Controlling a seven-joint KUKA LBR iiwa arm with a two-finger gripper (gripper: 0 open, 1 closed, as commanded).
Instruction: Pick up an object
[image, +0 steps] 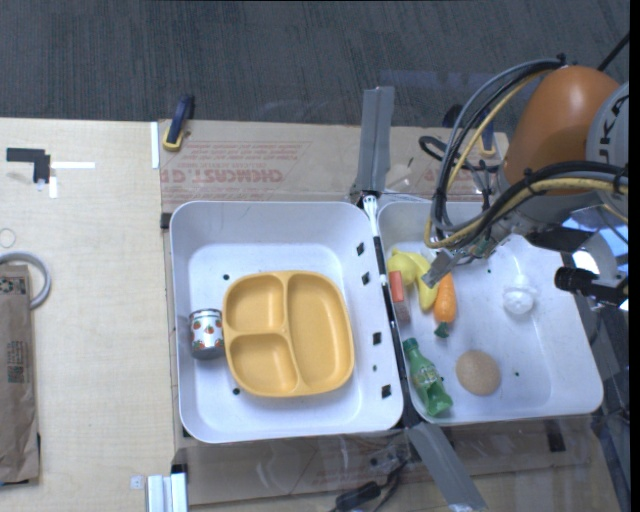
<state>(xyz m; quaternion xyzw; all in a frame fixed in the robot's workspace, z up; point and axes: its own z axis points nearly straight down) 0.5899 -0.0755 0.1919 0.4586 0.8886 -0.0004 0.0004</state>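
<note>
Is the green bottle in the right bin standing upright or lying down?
Lying down: the green bottle shows its whole length along the right bin floor, near the left wall.

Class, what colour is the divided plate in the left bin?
Yellow: the divided plate shows best in the camera view, lying flat in the left bin.

In the right white bin we see a small orange carrot (445, 301) standing almost straight up and down in the picture. Just beside it lies a yellow banana-shaped toy (410, 268), and a thin red stick (397, 287) rests by the bin's left wall. Lower down lies a green plastic bottle (426, 378). Near it sits a round tan ball (478, 372).
</note>
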